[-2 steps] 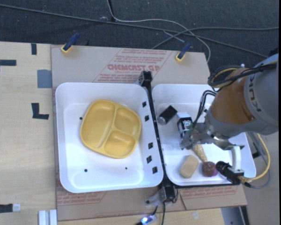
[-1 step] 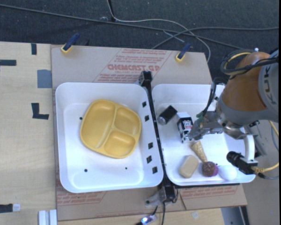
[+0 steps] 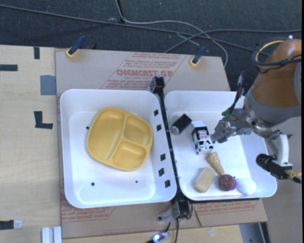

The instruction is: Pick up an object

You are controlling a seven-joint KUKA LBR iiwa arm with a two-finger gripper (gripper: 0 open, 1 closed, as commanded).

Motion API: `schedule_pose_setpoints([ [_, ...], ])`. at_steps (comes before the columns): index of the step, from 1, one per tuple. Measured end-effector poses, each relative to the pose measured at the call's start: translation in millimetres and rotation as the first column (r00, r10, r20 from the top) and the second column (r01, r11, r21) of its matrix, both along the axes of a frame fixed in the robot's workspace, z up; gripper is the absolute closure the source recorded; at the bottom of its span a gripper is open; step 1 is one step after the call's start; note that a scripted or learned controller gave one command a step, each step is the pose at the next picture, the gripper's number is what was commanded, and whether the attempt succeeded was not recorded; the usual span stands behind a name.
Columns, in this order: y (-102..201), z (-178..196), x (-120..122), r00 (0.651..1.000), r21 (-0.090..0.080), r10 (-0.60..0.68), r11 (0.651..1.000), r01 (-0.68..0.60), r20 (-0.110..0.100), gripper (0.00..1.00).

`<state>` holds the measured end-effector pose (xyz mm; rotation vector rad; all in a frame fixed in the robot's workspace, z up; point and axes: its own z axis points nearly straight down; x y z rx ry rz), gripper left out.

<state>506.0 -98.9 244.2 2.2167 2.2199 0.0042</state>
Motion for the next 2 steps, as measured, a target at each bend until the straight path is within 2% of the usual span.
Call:
schedule_pose_setpoints([
  [1, 47, -14, 20, 1.0, 0.002, 0.004, 1.0, -0.004, -0.007, 1.0],
  [2, 96, -6, 41, 1.0, 0.002, 0.006, 1.0, -0.006, -0.005, 1.0],
])
